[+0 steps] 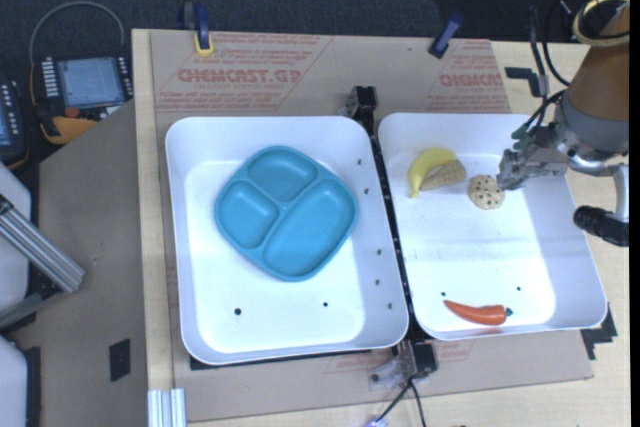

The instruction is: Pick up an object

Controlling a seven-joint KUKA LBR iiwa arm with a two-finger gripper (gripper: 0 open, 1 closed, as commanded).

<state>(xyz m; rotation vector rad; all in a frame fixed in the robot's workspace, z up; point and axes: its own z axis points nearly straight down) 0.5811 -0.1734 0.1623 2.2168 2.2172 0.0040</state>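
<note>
The right bin holds a yellow banana at its upper left, a round cookie just right of it, and a red chili pepper near the front edge. My gripper hangs low over the bin's upper right, directly beside the cookie's right edge. Its fingers are small and dark against the wrist, and nothing is seen between them. The arm's orange band rises at the far right.
The left bin carries a blue divided plate in its middle. A black clamp sits between the bins at the back. Cables and a small screen device lie off the bench at left.
</note>
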